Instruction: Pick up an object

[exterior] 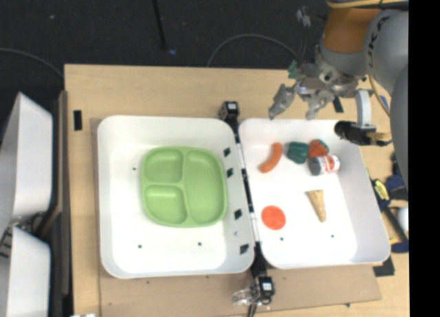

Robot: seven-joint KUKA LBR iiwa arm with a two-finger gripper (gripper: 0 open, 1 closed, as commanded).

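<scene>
The gripper [298, 104] is held spread wide and empty above the far rim of the right bin [357, 240], presumably so a pick can be chosen among the sausage [271, 158], cone [317, 204], disc [273, 217] and clustered toys [313, 155] lying below.

Tabletop [172, 89]: pale tan wood. Left bin [117, 240] and right bin [344, 240]: plain white. Divided plate [184, 186]: light green, unpatterned. Sausage [271, 158]: orange-red. Disc [273, 217]: red-orange. Cone [317, 204]: tan with a faint waffle pattern. Cup [298, 150]: dark green. Can [323, 165]: grey end, red and white side. Arm [357, 13]: grey with an orange band. Pincer [298, 106]: grey metal.
</scene>
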